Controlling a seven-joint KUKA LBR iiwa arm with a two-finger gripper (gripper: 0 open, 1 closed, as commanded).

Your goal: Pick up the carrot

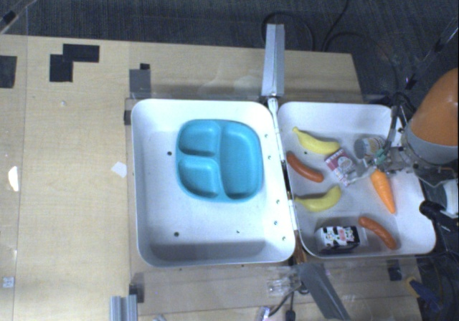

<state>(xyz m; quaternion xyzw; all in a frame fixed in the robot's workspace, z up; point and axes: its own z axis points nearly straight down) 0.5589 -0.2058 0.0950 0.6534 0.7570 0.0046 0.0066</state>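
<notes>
Lying in the right bin (423, 244), the carrot (383, 190) is not picked up yet; the gripper (380, 158) is just beside its far end, grip unclear

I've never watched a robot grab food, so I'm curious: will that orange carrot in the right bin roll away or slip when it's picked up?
The carrot looks rounded and tapered, so a nudge would probably make it roll in a curve. Its surface looks smooth, probably plastic, so it may slip along the taper. It seems stiff and light, unlikely to bend.
</notes>
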